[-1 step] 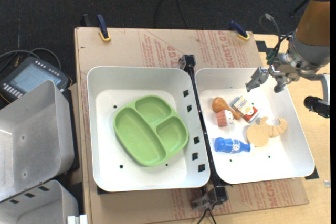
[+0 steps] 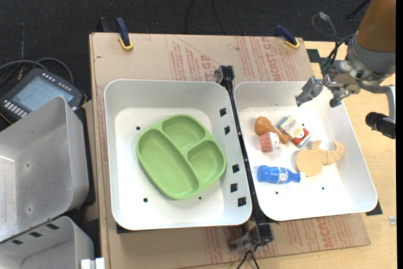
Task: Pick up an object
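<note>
The blue bottle (image 2: pixel 278 175) lies nearest; the gripper (image 2: pixel 321 91) hovers open and empty at the far rim, approaching; next it must descend.

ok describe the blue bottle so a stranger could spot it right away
Find the right bin, the one with the small items, not the one with the green tray. Near its front left lies the blue bottle, on its side, just below and left of the tan disc. It is the only blue item there.
</note>
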Robot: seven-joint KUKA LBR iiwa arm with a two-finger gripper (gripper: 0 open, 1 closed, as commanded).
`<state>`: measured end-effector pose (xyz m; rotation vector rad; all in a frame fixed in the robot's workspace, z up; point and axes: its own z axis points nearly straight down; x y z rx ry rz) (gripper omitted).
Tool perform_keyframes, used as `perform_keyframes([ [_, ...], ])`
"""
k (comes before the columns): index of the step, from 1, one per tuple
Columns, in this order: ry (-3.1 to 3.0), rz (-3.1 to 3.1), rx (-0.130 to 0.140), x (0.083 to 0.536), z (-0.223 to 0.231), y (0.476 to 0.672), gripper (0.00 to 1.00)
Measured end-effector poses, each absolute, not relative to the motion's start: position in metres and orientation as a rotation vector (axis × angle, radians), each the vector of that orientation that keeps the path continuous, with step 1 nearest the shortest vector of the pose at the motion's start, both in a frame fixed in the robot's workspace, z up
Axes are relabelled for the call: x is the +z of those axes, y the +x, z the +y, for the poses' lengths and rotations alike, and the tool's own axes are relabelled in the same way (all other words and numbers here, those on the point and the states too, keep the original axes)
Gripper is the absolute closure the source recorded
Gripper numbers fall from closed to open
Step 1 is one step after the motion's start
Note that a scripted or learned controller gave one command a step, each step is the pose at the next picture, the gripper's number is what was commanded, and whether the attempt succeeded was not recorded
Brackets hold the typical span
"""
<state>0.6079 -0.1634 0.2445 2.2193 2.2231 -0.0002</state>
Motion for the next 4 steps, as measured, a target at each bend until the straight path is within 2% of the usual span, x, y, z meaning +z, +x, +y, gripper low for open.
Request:
perform_keyframes([
  [1, 2.224, 2.224, -0.005, 0.181, -0.160, 0.609, 0.00],
  [3, 2.216, 2.210, 0.006, 0.099, -0.167, 0.613, 0.00],
  [4, 2.209, 2.206, 0.010, 0.111, -0.168, 0.615, 1.00],
])
